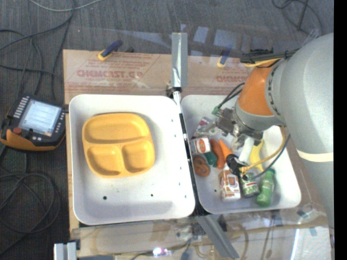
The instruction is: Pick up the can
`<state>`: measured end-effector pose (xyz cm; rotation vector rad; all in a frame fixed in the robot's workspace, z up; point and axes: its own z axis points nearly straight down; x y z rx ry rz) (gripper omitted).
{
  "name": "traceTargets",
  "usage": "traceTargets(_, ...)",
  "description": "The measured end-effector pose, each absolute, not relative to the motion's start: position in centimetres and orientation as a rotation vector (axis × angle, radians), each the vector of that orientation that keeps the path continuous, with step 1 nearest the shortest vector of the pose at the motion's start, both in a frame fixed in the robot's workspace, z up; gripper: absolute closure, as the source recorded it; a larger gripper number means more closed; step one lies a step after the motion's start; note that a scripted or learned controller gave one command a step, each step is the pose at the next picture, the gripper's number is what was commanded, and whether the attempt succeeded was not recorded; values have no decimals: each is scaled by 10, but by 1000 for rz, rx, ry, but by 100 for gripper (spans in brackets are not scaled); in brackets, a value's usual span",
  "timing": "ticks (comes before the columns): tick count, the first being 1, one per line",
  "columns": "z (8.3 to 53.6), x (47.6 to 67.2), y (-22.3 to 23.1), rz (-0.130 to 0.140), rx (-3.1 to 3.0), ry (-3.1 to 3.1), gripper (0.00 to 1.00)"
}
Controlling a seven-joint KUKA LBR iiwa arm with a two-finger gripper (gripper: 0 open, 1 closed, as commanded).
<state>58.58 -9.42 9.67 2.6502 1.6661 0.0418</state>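
Gripper (242, 144) hangs low over right bin (293, 196), open or closed: cannot tell. Red-and-white can (201, 144) sits by bin's left wall, just view-left of gripper, carrot (219, 151) between them. Can's long axis unclear. Coming move looks like short shift view-left.

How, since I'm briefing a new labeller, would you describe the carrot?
Find the right-hand white bin, the cluttered one under the arm. Left of its middle lies the carrot: the only plain orange, tapered piece, just right of a small red-and-white labelled item.
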Motion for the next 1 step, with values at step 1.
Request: traceTargets(1, 96, 580, -107, 41, 2746, 1507, 0)
